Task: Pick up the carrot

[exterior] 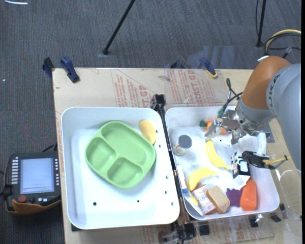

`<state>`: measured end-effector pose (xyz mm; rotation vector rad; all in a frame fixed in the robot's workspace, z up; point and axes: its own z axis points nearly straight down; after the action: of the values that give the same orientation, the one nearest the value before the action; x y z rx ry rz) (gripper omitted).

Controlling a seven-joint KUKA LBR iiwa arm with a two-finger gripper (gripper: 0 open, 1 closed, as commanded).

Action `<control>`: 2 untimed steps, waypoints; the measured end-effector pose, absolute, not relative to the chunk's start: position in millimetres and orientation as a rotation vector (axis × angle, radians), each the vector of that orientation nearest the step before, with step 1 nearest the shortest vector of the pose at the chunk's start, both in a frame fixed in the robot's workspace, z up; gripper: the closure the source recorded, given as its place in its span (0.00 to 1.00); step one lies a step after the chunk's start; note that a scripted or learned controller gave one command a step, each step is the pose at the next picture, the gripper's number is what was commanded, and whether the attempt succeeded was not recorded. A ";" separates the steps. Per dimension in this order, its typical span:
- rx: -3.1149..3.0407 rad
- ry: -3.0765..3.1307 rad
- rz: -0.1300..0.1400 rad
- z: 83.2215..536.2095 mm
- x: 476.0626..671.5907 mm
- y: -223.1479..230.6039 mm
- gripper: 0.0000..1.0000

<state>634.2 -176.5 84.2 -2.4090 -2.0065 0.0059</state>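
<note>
The carrot (209, 124) is a small orange piece with a green top, lying at the far side of the right bin (272, 183). My gripper (223, 132) is low over it, reaching in from the right. Its two metal fingers (212, 130) stand apart on either side of the carrot's right end, so the gripper is open. A bit of orange shows between them. The wrist hides the rest of the carrot.
The right bin also holds two bananas (215, 155), a grey round lid (184, 142), bread (218, 200), purple grapes (235, 196) and a larger orange piece (248, 195). The left bin (71, 187) holds a green divided plate (121, 154) and a yellow fruit (148, 131).
</note>
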 end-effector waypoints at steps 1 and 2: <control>-2.608 -1.726 0.005 86.2 644.5 -196.6 0.00; -2.799 -1.391 0.011 84.0 642.0 -196.0 0.00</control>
<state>642.0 -196.0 84.0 -2.7988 -1.3910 0.0107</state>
